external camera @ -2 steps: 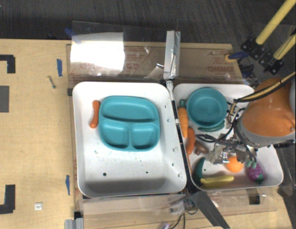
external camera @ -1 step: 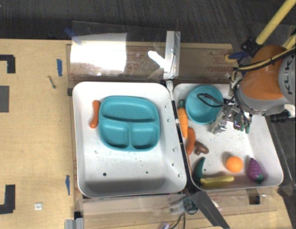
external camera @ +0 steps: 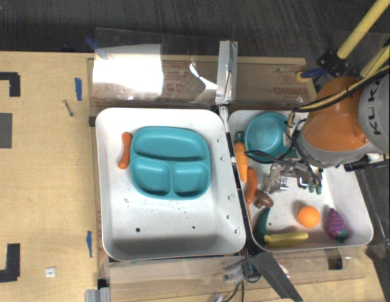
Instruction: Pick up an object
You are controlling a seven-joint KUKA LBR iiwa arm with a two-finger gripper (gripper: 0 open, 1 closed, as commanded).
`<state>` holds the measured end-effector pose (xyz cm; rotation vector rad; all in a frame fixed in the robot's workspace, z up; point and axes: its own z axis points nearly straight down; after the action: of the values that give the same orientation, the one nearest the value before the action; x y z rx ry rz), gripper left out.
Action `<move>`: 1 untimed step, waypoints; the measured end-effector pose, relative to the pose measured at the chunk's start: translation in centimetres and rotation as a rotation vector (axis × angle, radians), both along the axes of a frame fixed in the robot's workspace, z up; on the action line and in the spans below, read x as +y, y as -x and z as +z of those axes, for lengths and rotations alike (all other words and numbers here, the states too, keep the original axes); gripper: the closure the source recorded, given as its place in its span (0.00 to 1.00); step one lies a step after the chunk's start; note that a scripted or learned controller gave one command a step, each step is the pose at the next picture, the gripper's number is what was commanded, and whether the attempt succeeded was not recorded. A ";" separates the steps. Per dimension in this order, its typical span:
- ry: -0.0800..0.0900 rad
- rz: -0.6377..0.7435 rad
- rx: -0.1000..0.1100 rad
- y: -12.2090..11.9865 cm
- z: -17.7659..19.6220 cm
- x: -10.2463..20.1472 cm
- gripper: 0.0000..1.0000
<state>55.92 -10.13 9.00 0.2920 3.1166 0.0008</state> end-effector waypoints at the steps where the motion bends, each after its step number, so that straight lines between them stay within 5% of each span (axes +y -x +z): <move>1: -0.003 -0.146 -0.006 -7.2 10.1 4.5 1.00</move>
<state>63.11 -5.64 19.14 0.5170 3.0818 0.0050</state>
